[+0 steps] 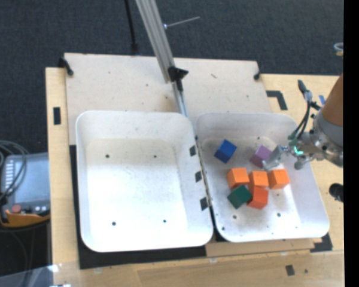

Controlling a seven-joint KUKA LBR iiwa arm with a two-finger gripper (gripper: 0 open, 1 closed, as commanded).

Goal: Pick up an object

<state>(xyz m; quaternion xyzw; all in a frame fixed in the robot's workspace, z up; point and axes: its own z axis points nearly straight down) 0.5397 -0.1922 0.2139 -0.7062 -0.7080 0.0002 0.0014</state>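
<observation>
Camera view: 2 shallow white plastic bins side by side on a tan bench. Left white bin (pixel 137 178) holds no blocks; right white bin (pixel 305 217) has all the objs. The grey two-finger gripper (pixel 279 154) reaches in from the right edge and hangs low over the upper right part of the right bin, just beside the small purple block (pixel 261 155). Can't tell whether the tool is parted or closed; nothing is visibly held by it.

Blocks in the right bin: a blue cube (pixel 225 150) sits alone toward the upper left, well apart from the rest. The purple block lies between it and the gripper. Below it is a tight cluster: 3 orange cubes in a row, left (pixel 239 176), mid (pixel 260 178), right (pixel 279 178), w/ a dark green cube (pixel 240 196) and a red-orange cube (pixel 258 198) just under them, several touching or nearly so.

Judgement: approach stage, w/ the purple block the likeliest target since it's nearest the tip. To do it well, centre over that block, square up to its flat sides, and come straight down so neither side lands on top of it. It's close to the mid orange cube, so a sloppy descent could nudge the cluster. If it slips, the blue cube is the easier pick, since it has free space all round.
</observation>
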